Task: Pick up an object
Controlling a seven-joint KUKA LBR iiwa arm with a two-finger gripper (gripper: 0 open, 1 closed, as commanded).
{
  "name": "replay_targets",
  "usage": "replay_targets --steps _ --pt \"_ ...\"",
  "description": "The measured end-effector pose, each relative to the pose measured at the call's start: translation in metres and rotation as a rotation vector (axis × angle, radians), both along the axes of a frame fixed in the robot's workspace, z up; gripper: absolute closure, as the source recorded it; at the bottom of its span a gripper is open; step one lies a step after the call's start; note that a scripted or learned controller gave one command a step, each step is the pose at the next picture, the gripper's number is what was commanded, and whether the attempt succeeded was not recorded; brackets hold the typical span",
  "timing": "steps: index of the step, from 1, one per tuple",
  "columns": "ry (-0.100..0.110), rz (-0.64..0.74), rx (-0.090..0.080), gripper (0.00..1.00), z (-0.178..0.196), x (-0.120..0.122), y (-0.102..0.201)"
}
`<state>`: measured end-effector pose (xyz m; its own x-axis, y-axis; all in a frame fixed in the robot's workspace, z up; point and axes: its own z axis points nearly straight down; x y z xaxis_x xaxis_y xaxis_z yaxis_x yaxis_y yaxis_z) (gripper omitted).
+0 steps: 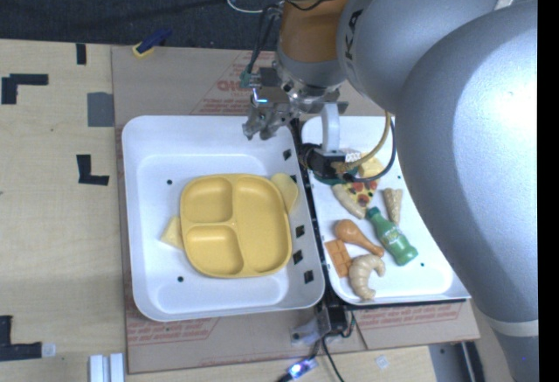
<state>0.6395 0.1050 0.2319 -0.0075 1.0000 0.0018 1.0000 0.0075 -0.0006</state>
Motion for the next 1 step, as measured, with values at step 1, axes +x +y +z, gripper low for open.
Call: replay_targets --steps 1 --pt "0.002 -0.005 -0.003 1.0 -0.0025 -0.0027 0.0064"
